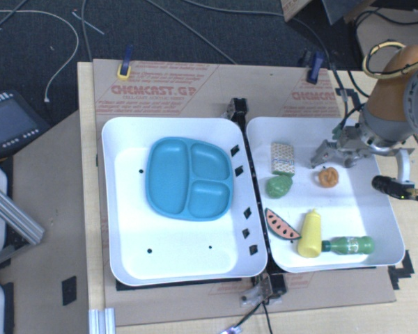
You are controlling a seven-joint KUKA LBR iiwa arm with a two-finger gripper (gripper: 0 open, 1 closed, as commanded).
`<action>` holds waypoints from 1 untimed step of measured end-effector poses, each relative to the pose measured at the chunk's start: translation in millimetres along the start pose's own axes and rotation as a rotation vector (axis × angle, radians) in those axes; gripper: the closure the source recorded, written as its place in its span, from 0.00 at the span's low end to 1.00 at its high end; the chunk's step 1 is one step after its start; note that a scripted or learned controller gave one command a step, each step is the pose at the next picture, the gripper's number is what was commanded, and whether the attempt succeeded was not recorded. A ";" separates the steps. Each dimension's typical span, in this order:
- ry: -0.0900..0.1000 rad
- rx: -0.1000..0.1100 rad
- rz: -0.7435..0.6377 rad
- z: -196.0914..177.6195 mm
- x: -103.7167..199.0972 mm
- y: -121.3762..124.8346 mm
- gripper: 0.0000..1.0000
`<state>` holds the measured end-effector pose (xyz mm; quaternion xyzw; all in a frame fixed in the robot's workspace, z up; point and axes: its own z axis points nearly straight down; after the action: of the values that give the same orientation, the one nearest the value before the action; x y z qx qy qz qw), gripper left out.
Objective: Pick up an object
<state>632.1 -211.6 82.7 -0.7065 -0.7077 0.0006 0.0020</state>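
Orange-brown object (pixel 328 178) in right bin (pixel 386 221), just below tool (pixel 332 159); tool fingers spread, grasping nothing.

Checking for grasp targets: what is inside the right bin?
The right bin holds a patterned block, green lump, orange piece, watermelon slice, yellow bottle and green bottle. The gripper covers some floor.

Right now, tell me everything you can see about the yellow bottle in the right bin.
The yellow bottle looks like a small plastic squeeze bottle, all yellow, with a narrower neck and cap pointing up the picture. It lies flat near the front of the right bin. A watermelon slice lies just to its left, very close. A green bottle lies on its side at its right, its white cap meeting the yellow bottle's base. The gripper is apart from it, farther back.
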 end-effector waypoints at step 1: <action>-0.001 -0.005 -0.001 -14.5 0.1 1.7 1.00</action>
<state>633.8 -211.5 97.2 -0.7062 -0.7080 -0.0009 -0.0003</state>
